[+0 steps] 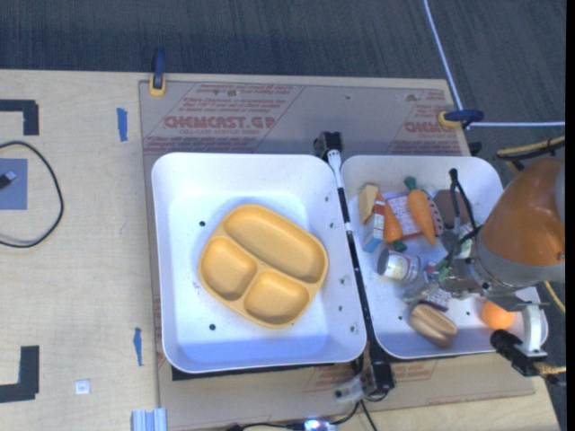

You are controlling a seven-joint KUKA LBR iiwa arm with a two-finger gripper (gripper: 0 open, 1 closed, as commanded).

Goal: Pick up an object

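Note:
The right bin [393, 341] holds several toy foods. An orange carrot [420, 215] lies at the back beside a red and white packet [402, 214], with a pale yellow piece [367, 202] to their left. A small grey can [395, 264] lies in the middle and a brown bread roll [433, 323] near the front. An orange ball [497, 313] sits at the front right. My gripper [446, 281] hangs low in the bin, between the can and the roll, just behind the roll. Nothing is visibly held.
The left bin [175, 187] holds a yellow divided plate [261, 264]. The grey arm with its orange band [535, 214] covers the right bin's right side. A black cable [460, 206] runs along the arm. Clamps sit at the board's back edge.

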